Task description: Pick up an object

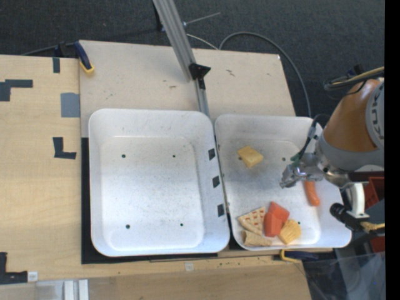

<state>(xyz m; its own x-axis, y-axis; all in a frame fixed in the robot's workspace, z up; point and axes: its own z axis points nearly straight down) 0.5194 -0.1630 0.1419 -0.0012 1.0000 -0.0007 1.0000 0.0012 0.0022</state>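
Observation:
My gripper (291, 176) hangs low over the right bin (275, 130), near its middle right. Just to its right lies a small orange carrot-like piece (311, 193), apart from the gripper tip. A yellow block (250, 156) rests to the upper left of the gripper. At the bin's front edge sit a red-orange wedge (275, 219), a waffle-patterned cracker (253, 220) and a yellow ridged piece (290, 232), packed close together. Nothing shows between the gripper's tips.
The left bin (150, 180) lies beside the right one, joined by black clips along the shared wall. A slanted metal pole (178, 33) crosses the bench's back. The arm's orange band (353, 124) looms over the right bin's right side.

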